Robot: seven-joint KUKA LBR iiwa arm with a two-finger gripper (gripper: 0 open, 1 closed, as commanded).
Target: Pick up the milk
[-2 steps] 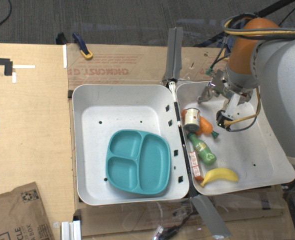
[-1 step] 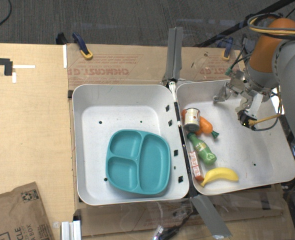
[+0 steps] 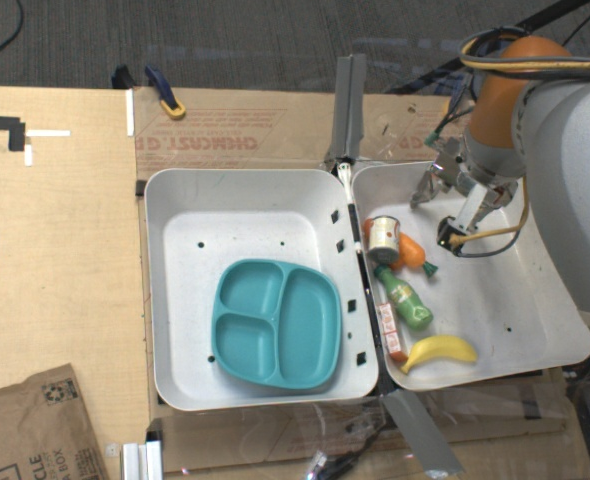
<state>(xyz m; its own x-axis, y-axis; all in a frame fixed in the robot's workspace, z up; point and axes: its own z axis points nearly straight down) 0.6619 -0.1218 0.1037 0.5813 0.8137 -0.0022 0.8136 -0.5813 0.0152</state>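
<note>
Gripper (image 3: 453, 208) hovers with fingers spread, holding nothing, over right bin (image 3: 535, 328); milk, probably the can (image 3: 381, 236) by the divider beside carrot (image 3: 412, 253), needs a leftward shift and straight descent avoiding green bottle (image 3: 406, 301).

Two white bins (image 3: 165, 268), one teal tray (image 3: 275, 323), one can (image 3: 381, 236), carrot (image 3: 412, 253), green bottle (image 3: 405, 301), banana (image 3: 439, 351).

bins (image 3: 175, 298): smooth white plastic, faint sheen | tray (image 3: 275, 323): teal plastic, satin-smooth | desk (image 3: 45, 248): matt light wood | far sheet (image 3: 235, 128): brown matt cardboard | can (image 3: 381, 236): shiny metal | bottle (image 3: 407, 302): glossy green plastic | banana (image 3: 440, 351): smooth yellow plastic | arm (image 3: 565, 138): smooth grey shell
</note>
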